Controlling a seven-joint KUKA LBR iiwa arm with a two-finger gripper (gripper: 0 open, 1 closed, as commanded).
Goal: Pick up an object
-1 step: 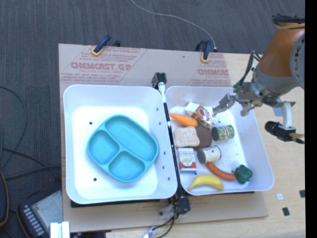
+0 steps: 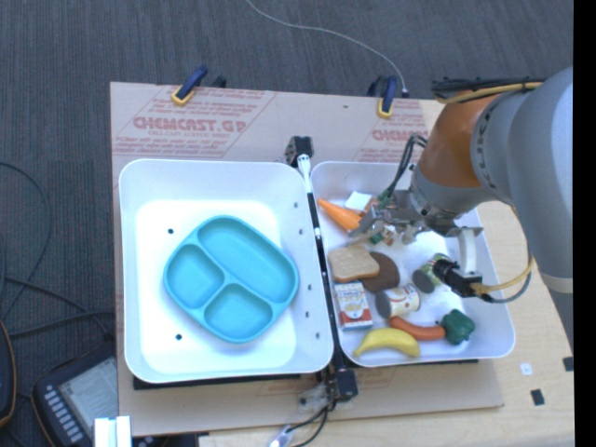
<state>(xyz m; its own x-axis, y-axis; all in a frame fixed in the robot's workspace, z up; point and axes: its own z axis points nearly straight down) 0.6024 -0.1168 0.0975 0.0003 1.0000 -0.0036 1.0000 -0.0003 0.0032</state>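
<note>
In the right bin [image 2: 494, 343], my pincer [image 2: 389, 223] hovers above the bread [image 2: 352, 263]; its opening I cannot tell. Crowded neighbours like the carrot [image 2: 339, 214] could spoil my grasp.

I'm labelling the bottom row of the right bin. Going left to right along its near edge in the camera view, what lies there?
Small red-and-white carton → banana → carrot → broccoli.

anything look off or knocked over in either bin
Nothing looks spilled or broken. The toy food is all heaped in the right bin, with the small can lying on its side, while the left bin holds just the blue divided plate.
</note>
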